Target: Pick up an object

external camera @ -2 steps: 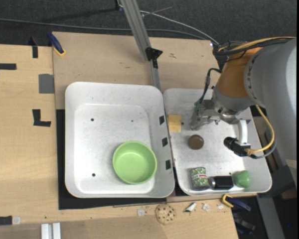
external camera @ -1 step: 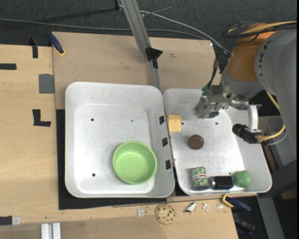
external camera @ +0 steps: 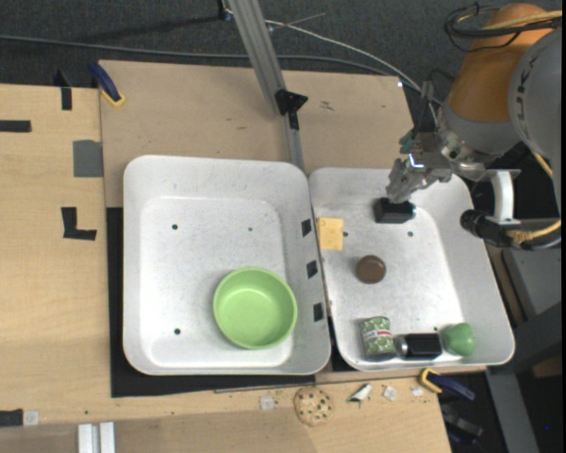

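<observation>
1. Gripper (external camera: 396, 208) position first: it hangs low over the far end of the right bin (external camera: 424, 253), its dark tip just above or touching the bin floor. Whether it is clenched or released cannot be told from this angle, and nothing can be seen grasped in it.
2. Taking the brown round thing (external camera: 370, 269) as landmark: it lies near the middle of the right bin, apart from the gripper, which stands beyond it toward the far rim.
3. A yellow block (external camera: 330, 233) sits left of the brown round thing, close against the bin's left wall.
4. Nearer the camera than the brown round thing, three items crowd the front rim: a small green-labelled can (external camera: 376, 336), a black cylinder (external camera: 419, 346) and a green ball (external camera: 458, 339), touching or nearly so.
5. Well left of the brown round thing, a green bowl (external camera: 255, 307) rests in the left bin (external camera: 170, 215).
6. Judgement: the arm seems lowered for a grab at a bare patch; the loose brown piece looks the easier target, since the clustered items would jostle.
</observation>
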Tool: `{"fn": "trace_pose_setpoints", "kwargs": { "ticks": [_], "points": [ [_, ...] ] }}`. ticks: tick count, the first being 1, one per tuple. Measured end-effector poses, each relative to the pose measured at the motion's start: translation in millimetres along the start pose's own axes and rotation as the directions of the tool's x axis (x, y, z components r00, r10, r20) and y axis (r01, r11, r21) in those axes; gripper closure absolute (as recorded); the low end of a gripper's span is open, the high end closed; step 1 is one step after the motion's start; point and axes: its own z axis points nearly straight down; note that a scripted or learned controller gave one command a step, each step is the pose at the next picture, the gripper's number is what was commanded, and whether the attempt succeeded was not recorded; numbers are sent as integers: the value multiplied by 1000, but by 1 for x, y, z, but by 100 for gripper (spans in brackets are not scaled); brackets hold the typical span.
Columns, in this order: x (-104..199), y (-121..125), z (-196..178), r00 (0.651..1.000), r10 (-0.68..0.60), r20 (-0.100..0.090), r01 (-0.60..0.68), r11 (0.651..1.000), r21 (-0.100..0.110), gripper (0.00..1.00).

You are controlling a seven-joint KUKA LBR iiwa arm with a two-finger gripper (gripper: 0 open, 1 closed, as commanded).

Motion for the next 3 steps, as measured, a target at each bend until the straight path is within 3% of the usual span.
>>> {"fn": "trace_pose_setpoints", "kwargs": {
  "ticks": [1,3],
  "points": [
    [0,1,-53,1000,0,0,0,1000,4,100],
    [114,-14,-52,1000,-5,-2,5,1000,10,100]
  ]
}}
